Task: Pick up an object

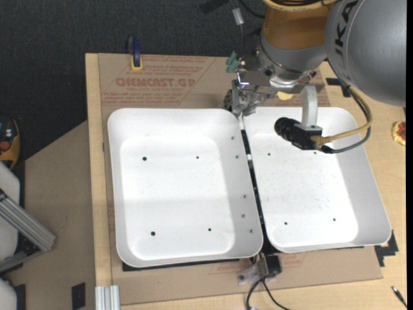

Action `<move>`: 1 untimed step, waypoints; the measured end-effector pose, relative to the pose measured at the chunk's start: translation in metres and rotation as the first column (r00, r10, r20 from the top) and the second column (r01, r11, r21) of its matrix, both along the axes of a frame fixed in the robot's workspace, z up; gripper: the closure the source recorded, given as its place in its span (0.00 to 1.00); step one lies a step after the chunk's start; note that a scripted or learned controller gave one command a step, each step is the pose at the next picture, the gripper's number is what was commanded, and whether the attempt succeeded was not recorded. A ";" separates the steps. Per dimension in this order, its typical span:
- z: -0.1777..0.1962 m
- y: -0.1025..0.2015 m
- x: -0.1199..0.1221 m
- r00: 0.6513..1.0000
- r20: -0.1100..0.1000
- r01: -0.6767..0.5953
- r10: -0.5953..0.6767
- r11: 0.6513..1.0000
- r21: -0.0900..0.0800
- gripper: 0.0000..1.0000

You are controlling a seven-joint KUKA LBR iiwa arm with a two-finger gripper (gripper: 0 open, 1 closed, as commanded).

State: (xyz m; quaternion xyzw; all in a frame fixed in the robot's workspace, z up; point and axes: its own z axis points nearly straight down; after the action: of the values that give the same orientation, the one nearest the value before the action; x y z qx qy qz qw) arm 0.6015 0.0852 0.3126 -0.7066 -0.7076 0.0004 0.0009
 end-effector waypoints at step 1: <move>0.045 -0.086 0.021 1.000 0.010 0.007 -0.007 1.000 -0.003 1.00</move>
State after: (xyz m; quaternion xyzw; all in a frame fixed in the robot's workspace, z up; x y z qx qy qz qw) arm 0.6230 -0.0009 0.3574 -0.7091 -0.7050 -0.0019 -0.0038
